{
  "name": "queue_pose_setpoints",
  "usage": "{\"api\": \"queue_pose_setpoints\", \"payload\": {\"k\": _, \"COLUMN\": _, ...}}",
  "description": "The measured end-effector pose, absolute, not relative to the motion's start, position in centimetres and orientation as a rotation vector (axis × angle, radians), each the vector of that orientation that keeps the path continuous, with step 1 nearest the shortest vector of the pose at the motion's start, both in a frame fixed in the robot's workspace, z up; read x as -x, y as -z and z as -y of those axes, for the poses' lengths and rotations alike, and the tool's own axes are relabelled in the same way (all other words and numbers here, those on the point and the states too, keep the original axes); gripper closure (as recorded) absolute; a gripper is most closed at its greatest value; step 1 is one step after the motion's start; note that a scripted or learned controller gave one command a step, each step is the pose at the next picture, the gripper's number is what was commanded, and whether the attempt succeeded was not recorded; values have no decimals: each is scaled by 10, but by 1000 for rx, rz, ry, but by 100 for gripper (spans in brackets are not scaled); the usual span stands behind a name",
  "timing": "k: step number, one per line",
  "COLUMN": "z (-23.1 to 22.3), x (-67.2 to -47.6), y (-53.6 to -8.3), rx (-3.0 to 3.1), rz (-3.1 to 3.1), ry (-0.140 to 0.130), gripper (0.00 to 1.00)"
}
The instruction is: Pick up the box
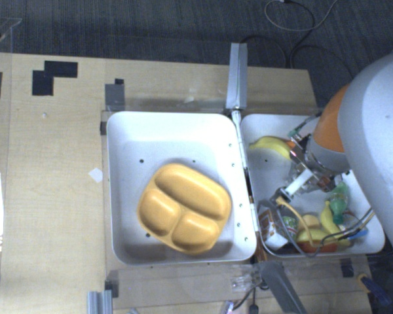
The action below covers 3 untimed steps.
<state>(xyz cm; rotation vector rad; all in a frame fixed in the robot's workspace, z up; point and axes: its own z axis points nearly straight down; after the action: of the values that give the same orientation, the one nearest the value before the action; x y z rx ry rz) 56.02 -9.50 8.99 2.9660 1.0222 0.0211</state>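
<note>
1. Box [270,224] lies at the near left corner of the right bin [265,169], brown with a white end.
2. Gripper [295,190] hangs over that bin's middle, just beyond the box; whether its fingers are spread, I cannot tell.
3. Yellow tray [185,206] fills the left bin [128,175].
4. Banana [273,146] lies near the right bin's far edge.

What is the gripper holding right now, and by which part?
It cannot be told. The gripper is low in the right bin, over a clutter of items near the banana, and no box is recognisable there.
</note>
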Motion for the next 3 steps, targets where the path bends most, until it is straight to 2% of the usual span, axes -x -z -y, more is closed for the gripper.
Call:
{"api": "queue_pose_setpoints", "payload": {"k": 1, "z": 27, "x": -575, "y": -186, "rx": -2961, "rz": -1049, "ry": -6, "gripper": 100}}
{"api": "queue_pose_setpoints", "payload": {"k": 2, "z": -40, "x": -578, "y": -185, "rx": -2991, "rz": -963, "ry": -3, "gripper": 100}}
{"api": "queue_pose_setpoints", "payload": {"k": 3, "z": -114, "x": -555, "y": -133, "rx": -2990, "rz": -972, "ry": -1, "gripper": 100}}
